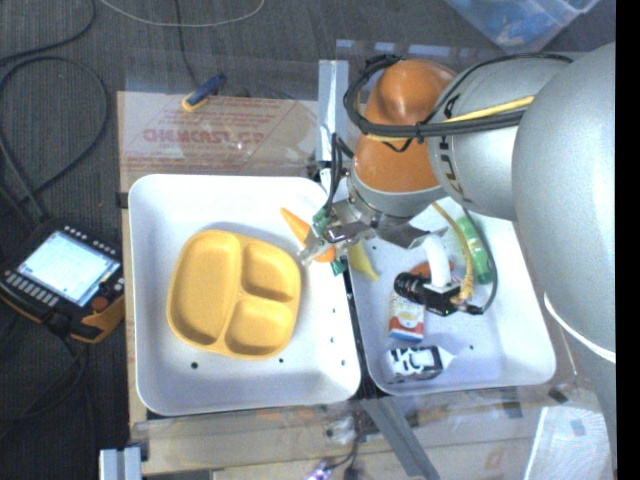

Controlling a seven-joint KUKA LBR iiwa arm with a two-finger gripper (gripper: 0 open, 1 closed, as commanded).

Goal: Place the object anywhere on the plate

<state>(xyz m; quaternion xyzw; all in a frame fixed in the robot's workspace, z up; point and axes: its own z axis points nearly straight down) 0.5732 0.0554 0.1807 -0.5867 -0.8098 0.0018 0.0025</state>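
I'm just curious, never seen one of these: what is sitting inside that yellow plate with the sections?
Nothing that I can see: all three compartments of the yellow plate look bare. An orange carrot-like piece sits by the gripper, just beyond the plate's upper right corner. The arm hides part of the right bin.

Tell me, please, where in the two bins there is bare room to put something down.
Left bin: bare floor around the yellow plate, widest in front and at the left. Right bin: crowded at its left by small items; bare toward its right front corner.

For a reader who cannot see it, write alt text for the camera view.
A grey and orange robot arm reaches in from the right, its gripper at the left bin's right edge beside an orange carrot-like object. A yellow divided plate lies in that bin; small items sit in the right bin.
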